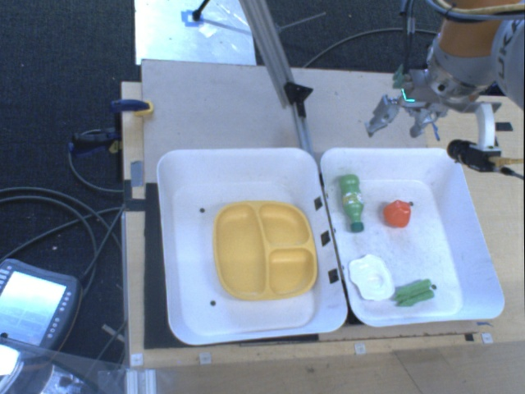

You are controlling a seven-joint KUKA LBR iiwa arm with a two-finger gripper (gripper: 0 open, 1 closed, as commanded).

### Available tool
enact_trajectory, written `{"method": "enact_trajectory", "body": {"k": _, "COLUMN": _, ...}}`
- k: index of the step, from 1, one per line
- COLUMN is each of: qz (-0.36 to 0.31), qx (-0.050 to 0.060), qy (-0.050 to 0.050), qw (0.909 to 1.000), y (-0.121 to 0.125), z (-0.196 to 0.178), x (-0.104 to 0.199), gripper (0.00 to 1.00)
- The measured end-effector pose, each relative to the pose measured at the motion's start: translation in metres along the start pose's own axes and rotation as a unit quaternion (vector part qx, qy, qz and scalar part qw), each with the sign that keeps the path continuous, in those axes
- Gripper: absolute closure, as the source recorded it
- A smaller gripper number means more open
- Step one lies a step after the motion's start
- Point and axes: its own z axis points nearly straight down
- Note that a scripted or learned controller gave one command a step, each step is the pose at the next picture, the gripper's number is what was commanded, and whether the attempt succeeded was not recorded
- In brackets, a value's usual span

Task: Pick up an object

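We see gripper (402,121) up past right bin (472,212), fingers apart, holding nothing. Green bottle (351,202) lies in right bin, near left wall. We think it light, hard, slippery; grab round fat middle.

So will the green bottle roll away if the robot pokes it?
Probably. The bottle lies on its side in the right bin, and its body looks round, so a sideways poke could roll it. It looks like small plastic, likely light, so it may skid too.
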Motion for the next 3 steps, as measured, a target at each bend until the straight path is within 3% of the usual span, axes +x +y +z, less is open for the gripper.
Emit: {"method": "enact_trajectory", "body": {"k": 3, "qz": 0.004, "qx": 0.002, "qy": 0.000, "qw": 1.0000, "y": -0.009, "z": 0.151, "x": -0.006, "gripper": 0.00}}
